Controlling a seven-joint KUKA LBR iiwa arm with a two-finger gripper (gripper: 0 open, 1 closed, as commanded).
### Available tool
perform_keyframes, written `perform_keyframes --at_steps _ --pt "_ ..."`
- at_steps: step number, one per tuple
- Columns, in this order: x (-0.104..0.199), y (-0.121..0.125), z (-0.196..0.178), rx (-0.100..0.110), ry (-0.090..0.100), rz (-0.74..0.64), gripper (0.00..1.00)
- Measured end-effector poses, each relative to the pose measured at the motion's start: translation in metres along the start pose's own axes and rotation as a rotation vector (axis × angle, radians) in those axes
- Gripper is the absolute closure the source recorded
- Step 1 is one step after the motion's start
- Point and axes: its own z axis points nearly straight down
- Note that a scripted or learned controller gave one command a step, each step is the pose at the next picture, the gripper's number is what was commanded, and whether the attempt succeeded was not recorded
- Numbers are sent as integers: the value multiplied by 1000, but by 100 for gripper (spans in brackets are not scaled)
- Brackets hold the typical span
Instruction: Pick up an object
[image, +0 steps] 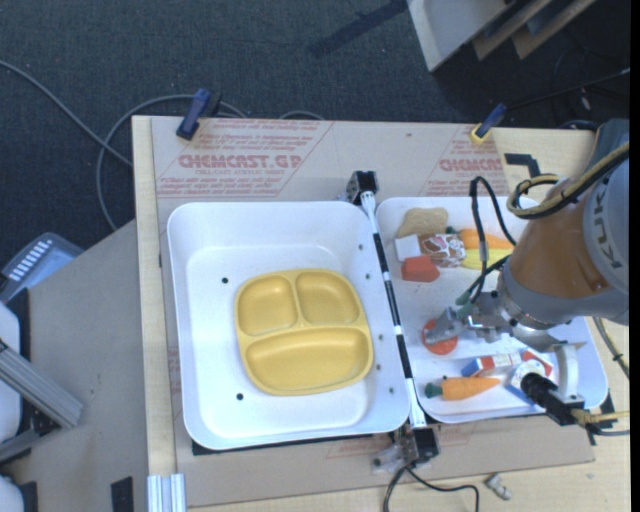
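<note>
Small toys lie scattered in the right bin (590, 385) — a tan bread slice (424, 220) at the far end, a red block (420, 268) just below it, a round red piece (438, 338) mid-bin, and an orange carrot (468, 388) lengthwise along the near edge.

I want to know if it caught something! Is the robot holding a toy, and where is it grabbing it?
Cannot be told. The gripper sits right at a red toy in the right bin, but the picture is too small to show a hold.
</note>
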Motion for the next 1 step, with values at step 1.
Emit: perform_keyframes --at_steps 1 --pt "10 24 17 -4 -1 -2 0"
